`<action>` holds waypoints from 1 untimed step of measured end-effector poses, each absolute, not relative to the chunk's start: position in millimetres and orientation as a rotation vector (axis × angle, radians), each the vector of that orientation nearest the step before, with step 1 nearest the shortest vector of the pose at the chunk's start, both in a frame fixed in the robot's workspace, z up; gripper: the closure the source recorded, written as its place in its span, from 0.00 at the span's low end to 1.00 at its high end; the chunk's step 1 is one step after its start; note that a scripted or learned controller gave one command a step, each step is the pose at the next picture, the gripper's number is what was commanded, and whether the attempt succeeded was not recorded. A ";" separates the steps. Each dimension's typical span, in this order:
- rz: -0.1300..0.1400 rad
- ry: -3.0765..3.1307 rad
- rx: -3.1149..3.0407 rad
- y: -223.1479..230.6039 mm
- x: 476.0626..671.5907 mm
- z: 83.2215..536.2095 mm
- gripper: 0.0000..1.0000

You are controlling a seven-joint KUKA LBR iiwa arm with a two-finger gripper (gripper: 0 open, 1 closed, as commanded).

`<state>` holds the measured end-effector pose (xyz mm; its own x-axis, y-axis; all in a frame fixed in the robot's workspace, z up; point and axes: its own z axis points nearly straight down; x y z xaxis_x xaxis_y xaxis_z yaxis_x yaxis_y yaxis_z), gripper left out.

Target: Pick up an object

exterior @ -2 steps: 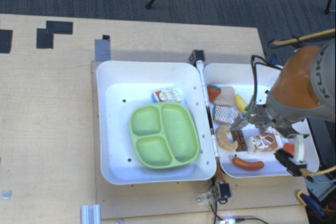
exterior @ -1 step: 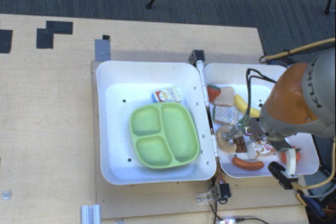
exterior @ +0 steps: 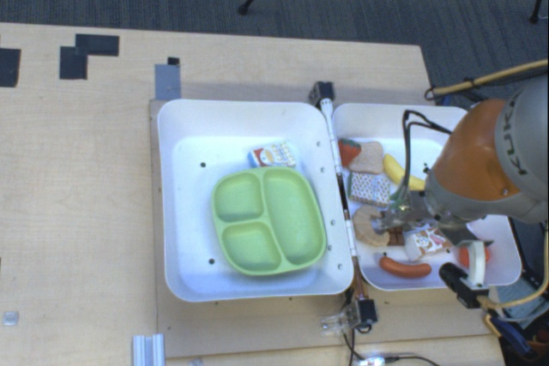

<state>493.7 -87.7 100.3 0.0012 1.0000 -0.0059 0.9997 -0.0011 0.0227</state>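
gripper (exterior: 396,223) low in right bin (exterior: 506,270), grasp unclear

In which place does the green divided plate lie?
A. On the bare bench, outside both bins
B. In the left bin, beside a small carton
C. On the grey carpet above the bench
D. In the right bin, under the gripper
B: the green divided plate lies on the floor of the left bin, with the small carton just above it in the view.

Arm (exterior: 480,163) reaches into the right bin (exterior: 506,270); green tray (exterior: 270,220) fills the left bin (exterior: 184,184).
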 end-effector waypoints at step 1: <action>0.005 2.226 2.215 -13.2 487.6 184.7 1.00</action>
